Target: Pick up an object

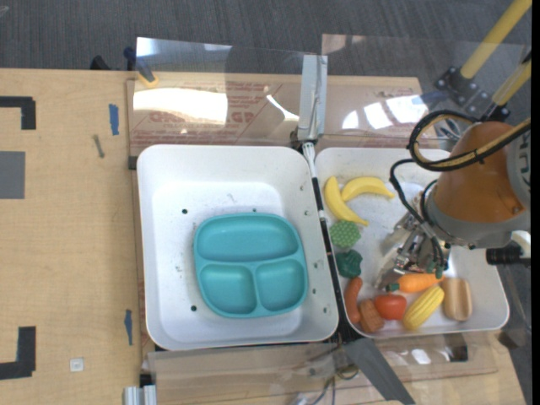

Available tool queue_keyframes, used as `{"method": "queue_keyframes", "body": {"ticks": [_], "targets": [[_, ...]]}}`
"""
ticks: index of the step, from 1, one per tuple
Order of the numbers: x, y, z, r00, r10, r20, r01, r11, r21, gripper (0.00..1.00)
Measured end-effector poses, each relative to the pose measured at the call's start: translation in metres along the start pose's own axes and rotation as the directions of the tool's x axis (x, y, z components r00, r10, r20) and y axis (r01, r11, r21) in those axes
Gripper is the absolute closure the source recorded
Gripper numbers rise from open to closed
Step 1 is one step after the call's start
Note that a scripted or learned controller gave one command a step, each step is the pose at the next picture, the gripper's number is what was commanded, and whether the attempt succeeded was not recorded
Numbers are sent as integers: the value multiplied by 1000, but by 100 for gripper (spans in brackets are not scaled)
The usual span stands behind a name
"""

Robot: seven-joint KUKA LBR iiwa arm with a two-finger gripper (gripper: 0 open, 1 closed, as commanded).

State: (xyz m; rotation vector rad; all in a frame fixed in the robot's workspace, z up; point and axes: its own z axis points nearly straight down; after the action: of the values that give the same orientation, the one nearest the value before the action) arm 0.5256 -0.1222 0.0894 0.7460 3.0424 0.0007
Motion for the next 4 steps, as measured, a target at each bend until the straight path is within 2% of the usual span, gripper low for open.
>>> {"method": "queue_keyframes", "body": {"ticks": [1, 2, 3, 4], "targets": [[-47, 54, -27, 991, 134, -3, -134, 991, 0, 0], [-61, 134, -100, 998, 61, 1, -61, 998, -5, 0], [-59, 55, -28, 991, 130, -11, -130, 991, 8, 0], [-77, 153, -100, 999, 36, 1, -36, 999, -6, 0]]}}
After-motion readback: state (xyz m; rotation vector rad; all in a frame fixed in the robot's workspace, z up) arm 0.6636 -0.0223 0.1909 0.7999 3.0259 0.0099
